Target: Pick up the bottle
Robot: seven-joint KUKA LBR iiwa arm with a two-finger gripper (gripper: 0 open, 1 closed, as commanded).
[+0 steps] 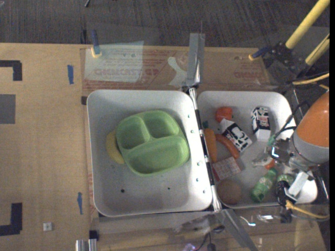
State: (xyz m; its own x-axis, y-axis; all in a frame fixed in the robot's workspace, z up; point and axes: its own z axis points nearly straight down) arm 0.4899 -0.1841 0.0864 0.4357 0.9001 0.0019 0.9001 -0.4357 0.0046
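Observation:
A small green bottle (pixel 263 186) lies tilted in the front right part of the right bin (pixel 285 104). Its top points up and to the right. The arm comes in from the right, with its orange band (pixel 316 124) over the bin's right rim. My gripper (pixel 281 158) hangs just above and to the right of the bottle, close to its upper end. Whether it touches the bottle cannot be made out.
The right bin also holds two cow-patterned cartons (pixel 260 120) (pixel 236 135), an orange carrot (pixel 211 144), a red piece (pixel 224 113), a pink card (pixel 227 167) and a brown ball (pixel 229 191). In the left bin (pixel 104 182) a green divided plate (pixel 152 143) lies over a yellow item (pixel 111 148).

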